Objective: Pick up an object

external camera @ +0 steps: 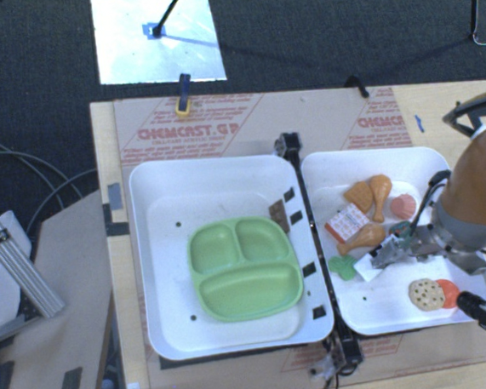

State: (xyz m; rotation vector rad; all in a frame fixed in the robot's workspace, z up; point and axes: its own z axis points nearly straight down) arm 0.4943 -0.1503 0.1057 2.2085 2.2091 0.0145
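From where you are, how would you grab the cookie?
Probably by its round edge, coming straight down from above. The cookie lies flat in the right bin. Pinch front to back: an orange-red piece touches its right side, while those sides look free.

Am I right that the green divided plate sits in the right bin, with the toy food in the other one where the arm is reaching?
Not quite: the green divided plate lies in the left bin, as the camera view shows. The toy food, such as the cookie, is in the right bin, where the tool reaches.
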